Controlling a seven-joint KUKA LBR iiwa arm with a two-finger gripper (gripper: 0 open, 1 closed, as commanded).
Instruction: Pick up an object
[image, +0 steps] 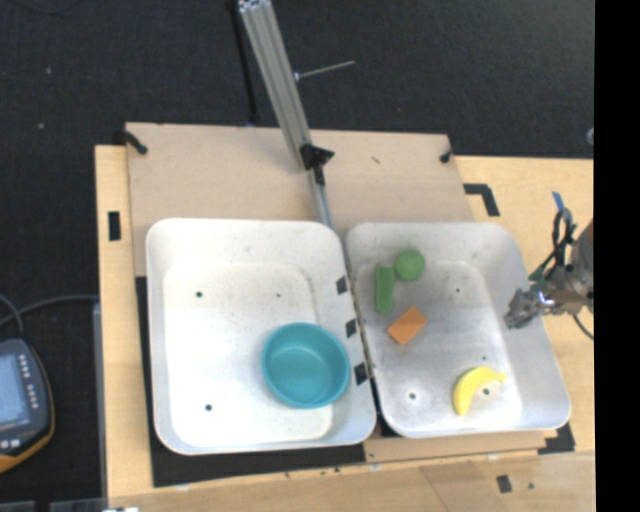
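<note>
White plastic bins, two, shallow, set side by side on a tan bench (120, 300); the right bin (520, 350) serves as landmark for all positions below. Left bin (200, 260): touching the landmark's left wall, holding one teal bowl (305, 364), upright, in its corner nearest the landmark's front left. Contents of the landmark bin: one green ball (409, 265) near its back left; one green block (385, 289), elongated, just beside the ball and toward the landmark's left wall; one orange block (407, 326) near its middle, close in front of the green block; one yellow banana (477, 389) toward its front right, well apart from the other three. Gripper (522, 309): at the landmark's right rim, about halfway along it, the arm's wiring trailing off beyond; nothing seen between its fingers, and whether they are spread or closed cannot be told. Metal post (283, 100): rises slantwise behind the landmark's back left corner.
</note>
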